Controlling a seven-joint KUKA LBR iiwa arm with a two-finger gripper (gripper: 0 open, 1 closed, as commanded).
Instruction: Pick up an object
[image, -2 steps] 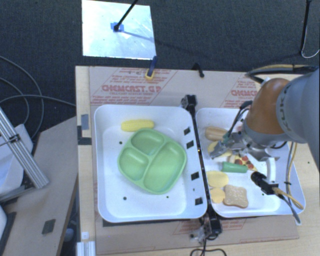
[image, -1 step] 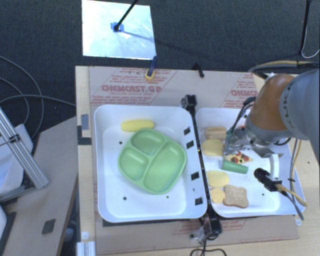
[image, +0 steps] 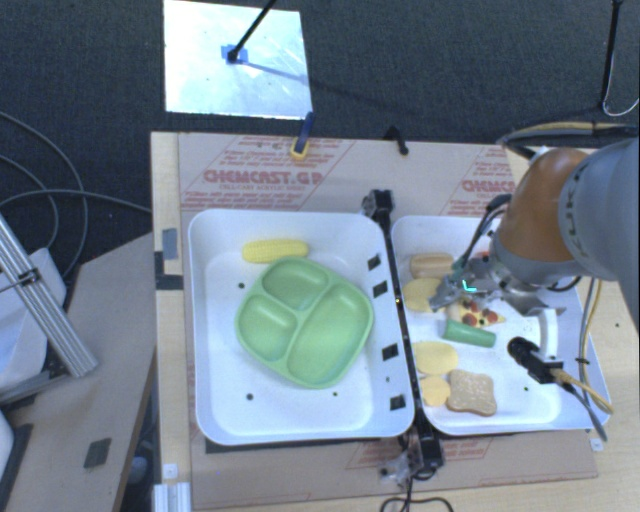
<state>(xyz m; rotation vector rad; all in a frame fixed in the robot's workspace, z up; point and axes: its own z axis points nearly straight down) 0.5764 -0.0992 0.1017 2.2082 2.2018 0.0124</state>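
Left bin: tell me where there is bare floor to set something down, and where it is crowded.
In the left bin, bare floor lies along the near edge and down the left wall, below and beside the green divided plate. The far right corner past the corn cob is bare too. The right bin is crowded with food pieces under the gripper.

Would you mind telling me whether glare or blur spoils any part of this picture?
Camera view: the pale sheet above the bench is washed out by glare; the arm looks soft and blurred; the green plate and toast read sharply under even light.
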